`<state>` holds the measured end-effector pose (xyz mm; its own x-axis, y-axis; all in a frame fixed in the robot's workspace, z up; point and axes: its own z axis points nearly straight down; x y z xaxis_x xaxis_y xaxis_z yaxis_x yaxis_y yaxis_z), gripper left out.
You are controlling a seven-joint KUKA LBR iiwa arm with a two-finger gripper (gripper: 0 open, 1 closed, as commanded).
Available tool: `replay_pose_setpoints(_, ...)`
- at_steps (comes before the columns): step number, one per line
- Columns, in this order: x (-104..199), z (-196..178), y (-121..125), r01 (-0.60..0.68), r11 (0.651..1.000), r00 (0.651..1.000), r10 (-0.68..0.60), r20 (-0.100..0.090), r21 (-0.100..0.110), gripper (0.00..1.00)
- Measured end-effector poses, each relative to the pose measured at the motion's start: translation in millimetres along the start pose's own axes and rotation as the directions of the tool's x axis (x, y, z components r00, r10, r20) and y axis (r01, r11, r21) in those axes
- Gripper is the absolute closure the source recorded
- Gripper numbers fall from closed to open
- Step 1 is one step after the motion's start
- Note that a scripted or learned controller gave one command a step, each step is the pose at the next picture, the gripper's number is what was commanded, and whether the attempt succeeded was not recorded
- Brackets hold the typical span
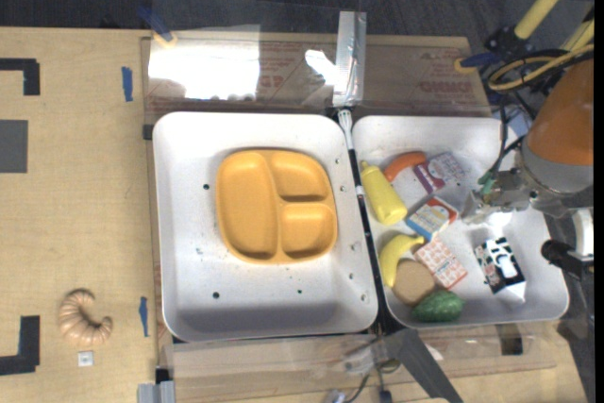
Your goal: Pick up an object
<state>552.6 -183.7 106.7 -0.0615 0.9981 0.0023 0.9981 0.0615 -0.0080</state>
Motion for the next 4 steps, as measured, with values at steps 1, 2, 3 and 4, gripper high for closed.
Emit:
replay_pose_setpoints(1,16.7,-5.4,9.3,0.022,1.000,1.000,-0.023,-0.018,-0.012,0.00)
replay_pose_setpoints(2,38.5,12.3,40.9,0.239,0.971,0.971,-0.239,0.013,-0.021,0.00)
replay_pose_setpoints(3,56.0,12.8,66.7,0.031,0.999,0.999,-0.031,0.008,-0.020,0.00)
replay_pose_setpoints(4,58.6,-0.2,69.9,0.034,0.999,0.999,-0.034,0.005,-0.030,1.00)
